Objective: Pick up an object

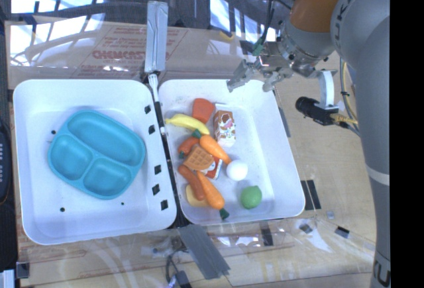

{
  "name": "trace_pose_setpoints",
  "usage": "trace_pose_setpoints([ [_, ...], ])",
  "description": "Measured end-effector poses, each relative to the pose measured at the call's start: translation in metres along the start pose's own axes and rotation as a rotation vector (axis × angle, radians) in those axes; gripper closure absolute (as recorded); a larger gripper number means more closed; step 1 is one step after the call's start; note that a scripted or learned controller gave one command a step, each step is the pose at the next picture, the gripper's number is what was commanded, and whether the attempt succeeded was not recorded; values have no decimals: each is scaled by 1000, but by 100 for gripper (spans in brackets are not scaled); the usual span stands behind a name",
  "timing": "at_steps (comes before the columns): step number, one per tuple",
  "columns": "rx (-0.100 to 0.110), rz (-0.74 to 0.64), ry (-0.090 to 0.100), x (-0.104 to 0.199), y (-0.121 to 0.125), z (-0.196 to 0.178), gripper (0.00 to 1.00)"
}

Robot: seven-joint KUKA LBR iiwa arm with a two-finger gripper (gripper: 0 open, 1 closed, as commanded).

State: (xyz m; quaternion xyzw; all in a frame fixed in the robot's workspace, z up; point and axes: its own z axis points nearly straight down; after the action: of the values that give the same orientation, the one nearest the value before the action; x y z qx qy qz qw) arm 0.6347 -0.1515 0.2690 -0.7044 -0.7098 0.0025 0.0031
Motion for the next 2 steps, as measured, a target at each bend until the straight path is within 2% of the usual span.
trace_pose_setpoints([
  [1, 0, 0, 0, 0, 0, 0, 0],
  [2, -25, -16, -6, 40, -26, 152, 0],
])
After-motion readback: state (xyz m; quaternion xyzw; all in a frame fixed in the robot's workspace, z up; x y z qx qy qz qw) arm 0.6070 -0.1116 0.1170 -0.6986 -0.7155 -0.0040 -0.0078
